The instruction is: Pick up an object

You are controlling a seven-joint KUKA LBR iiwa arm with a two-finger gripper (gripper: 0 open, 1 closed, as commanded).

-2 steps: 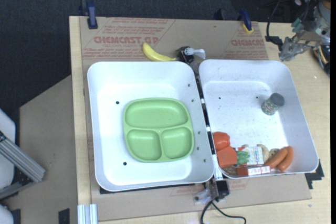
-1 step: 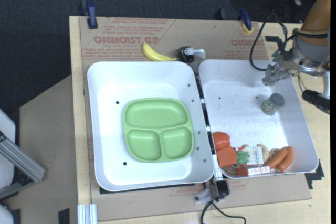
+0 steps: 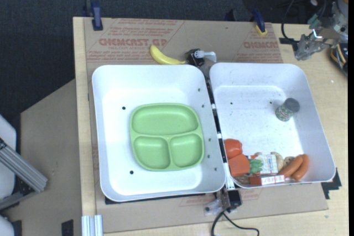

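Camera view from above takes in two white bins side by side on a brown board (image 3: 133, 36) printed with red lettering, the board clamped at its far edge and lying on the desk (image 3: 52, 124). Left bin (image 3: 105, 119) has a green plate (image 3: 166, 135) with three compartments lying flat near its middle. Right bin (image 3: 249, 77) is where the pickable things are: a small can (image 3: 287, 109) stands by itself toward the far right side, well apart from the rest, and a cluster is pushed against the near wall. In that cluster a red piece (image 3: 233, 147) lies near the wall shared with the left bin, with an orange-red block (image 3: 239, 165) just in front of it, then a printed packet (image 3: 268, 163), then a sausage (image 3: 297, 167) lying at a slant at the right end (the pieces touch or overlap, and I can't separate them all). A banana (image 3: 164, 56) lies on the board behind the left bin, outside both bins, and a small black-and-white fitting (image 3: 200, 56) is just to its right, at the gap between the bins. The end effector (image 3: 306, 46) hangs beyond the far right corner of the right bin, outside it and well apart from the can; nothing is visibly in it, and whether it is wide or narrow I cannot tell from this angle.
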